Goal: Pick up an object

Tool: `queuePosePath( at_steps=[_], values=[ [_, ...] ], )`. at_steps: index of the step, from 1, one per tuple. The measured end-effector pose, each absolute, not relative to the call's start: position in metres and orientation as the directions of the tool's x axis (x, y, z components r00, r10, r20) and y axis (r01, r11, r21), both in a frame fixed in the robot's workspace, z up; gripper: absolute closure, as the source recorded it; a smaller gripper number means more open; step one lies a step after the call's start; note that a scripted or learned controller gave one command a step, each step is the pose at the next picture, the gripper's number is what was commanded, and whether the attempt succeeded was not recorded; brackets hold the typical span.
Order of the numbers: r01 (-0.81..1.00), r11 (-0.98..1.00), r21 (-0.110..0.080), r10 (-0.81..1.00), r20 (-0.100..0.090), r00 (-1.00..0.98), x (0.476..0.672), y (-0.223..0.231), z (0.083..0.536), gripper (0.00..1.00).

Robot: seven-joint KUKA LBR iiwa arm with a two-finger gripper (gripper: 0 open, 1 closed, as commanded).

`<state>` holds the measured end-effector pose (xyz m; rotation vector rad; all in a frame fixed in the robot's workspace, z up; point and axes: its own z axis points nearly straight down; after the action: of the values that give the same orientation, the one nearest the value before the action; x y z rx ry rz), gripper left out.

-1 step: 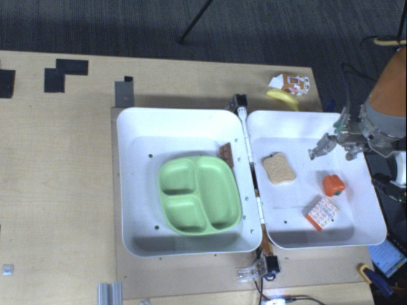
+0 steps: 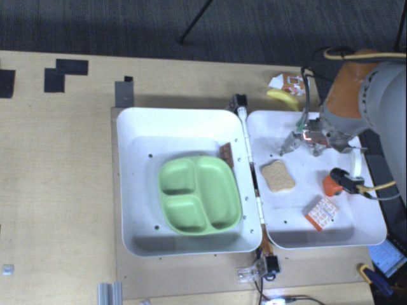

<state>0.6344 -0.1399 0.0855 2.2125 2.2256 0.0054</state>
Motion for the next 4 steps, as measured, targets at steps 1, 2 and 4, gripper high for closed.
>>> queuePosePath(
  at_steps=[1,2,4],
  values=[
    [1.0,0.003,0.005,1.0,0.0,-0.003,0.584,-0.105,0.086,0.0],
    [1.0,0.004,0.011,1.0,-0.001,-0.004,0.586,-0.105,0.098,1.0],
    [1.0,0.005,0.004,1.0,-0.001,-0.005,0.656,-0.18,0.085,0.0]
  ],
)
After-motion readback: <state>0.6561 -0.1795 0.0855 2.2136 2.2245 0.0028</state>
